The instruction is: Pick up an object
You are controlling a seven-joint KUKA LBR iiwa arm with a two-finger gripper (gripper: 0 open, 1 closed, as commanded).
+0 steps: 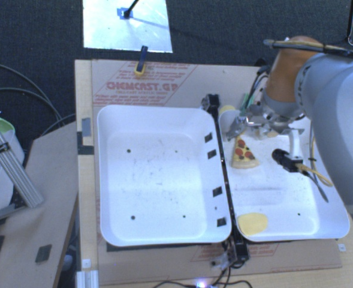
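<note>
Two bins sit side by side; my targets all lie in the right bin [296, 221]. Nearest, a yellow disc [252, 223] by its front left corner. Farther, a pizza slice [244, 153] just below my gripper [241, 126], lowered to reach it; whether its grip is spread I cannot tell.

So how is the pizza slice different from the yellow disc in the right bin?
The pizza slice is a wedge with red spots on top; the yellow disc is a plain round shape. The slice lies near the bin's far end, close by the gripper, while the disc lies at the near edge, away from the arm. Both lie flat in the right bin, near its left wall.
</note>
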